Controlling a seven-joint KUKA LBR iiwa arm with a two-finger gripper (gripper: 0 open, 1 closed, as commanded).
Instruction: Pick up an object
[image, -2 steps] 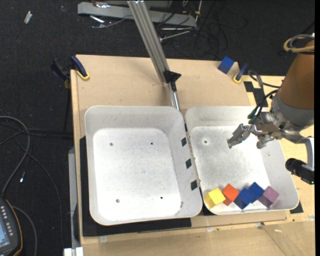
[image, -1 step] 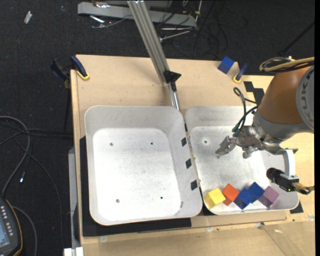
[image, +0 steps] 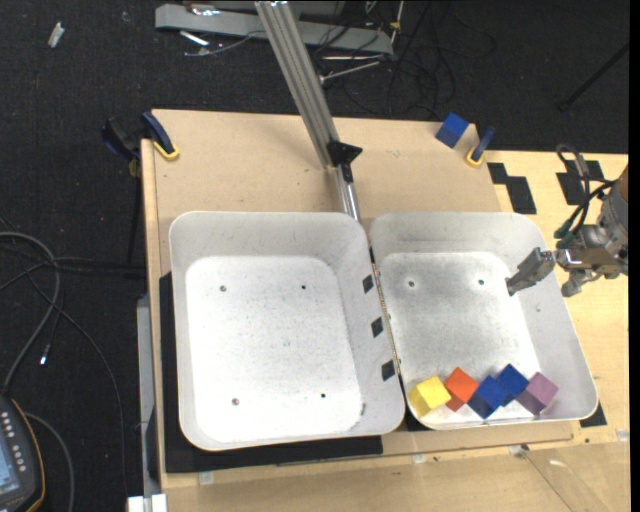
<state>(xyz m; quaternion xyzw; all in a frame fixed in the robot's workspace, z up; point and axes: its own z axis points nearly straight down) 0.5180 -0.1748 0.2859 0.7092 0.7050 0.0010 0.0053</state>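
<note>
Bins: we see the left bin (image: 270, 320) and right bin (image: 470, 300) on the wooden bench (image: 260, 160). The gripper (image: 552, 272), fingers spread with nothing between, hangs at the right rim, well apart from the blocks (image: 485, 392) along the near wall.

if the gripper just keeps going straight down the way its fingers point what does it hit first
Most likely the bare sloping right wall of the right-hand shallow white bin. The two-finger gripper hangs over that edge, fingers spread. The coloured cubes lie nearer the front, off that line. Depth is hard to judge from one view.
</note>
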